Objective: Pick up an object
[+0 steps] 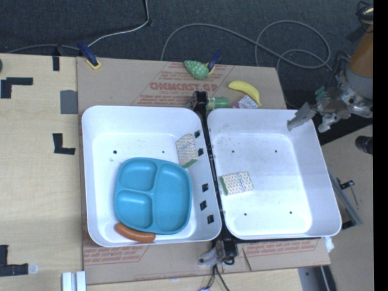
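- My claw (pixel 310 117) hangs at about 2 o'clock, over the top right corner of the right bin (pixel 315 220).
- My two grey fingers (pixel 298 119) are spread apart, and there is nothing between them.
- My grey arm with its orange band (pixel 364 56) comes in from 3 o'clock, up near the top.
- A small patterned packet (pixel 237 183) lies flat in the right bin, at about 9 o'clock inside it, near the wall between the two bins. It is well apart from my claw.
- The left bin (pixel 97 162) holds a blue plate with three parts (pixel 153 195). The plate fills the lower middle of that bin.
- An orange hot dog toy (pixel 134 233) lies at 6 o'clock in the left bin, just under the plate's bottom edge and touching it.
- Another small patterned packet (pixel 187 147) sits at 2 o'clock in the left bin, tilted, close to the middle wall.
- A green bit (pixel 190 162) peeks out just below that packet. I cannot tell what it is.
- Outside the bins, at 12 o'clock on the cardboard (pixel 121 83), there is a yellow banana toy (pixel 245 90).
- A green bumpy toy (pixel 196 69) lies a bit to the left of the banana, beside a blue clamp (pixel 214 60).
- Grey cables (pixel 285 29) loop over the dark floor at the top.
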Motion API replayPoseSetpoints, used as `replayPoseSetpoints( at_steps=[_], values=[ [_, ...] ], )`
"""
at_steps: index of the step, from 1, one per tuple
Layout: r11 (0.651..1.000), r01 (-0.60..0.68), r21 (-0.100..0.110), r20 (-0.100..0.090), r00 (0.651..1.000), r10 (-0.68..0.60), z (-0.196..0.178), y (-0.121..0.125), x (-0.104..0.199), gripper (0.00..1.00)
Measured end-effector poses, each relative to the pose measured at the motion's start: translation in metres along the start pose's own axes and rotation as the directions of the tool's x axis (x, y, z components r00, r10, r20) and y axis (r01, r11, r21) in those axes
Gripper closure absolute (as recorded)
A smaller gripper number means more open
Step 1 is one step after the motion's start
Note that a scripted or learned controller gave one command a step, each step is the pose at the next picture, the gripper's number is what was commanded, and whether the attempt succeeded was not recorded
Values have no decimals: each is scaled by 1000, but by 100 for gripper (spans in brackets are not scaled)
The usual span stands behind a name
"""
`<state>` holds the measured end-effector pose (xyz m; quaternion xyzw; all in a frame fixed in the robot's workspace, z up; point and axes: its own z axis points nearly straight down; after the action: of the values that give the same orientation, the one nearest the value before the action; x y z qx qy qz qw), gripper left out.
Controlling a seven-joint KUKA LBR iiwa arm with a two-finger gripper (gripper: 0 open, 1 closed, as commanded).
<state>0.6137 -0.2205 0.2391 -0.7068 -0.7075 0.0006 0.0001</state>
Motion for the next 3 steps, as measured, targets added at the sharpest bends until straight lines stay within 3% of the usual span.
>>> replayPoseSetpoints(
  at_steps=[1, 2, 3],
  values=[
    [1000, 1, -2, -1, 1000, -1, 149, -14, 16, 0],
    [1000, 1, -2, -1, 1000, -1, 79, 22, 83, 0],
    [1000, -1, 4, -2, 1000, 1, 127, -80, 108, 0]
  ],
)
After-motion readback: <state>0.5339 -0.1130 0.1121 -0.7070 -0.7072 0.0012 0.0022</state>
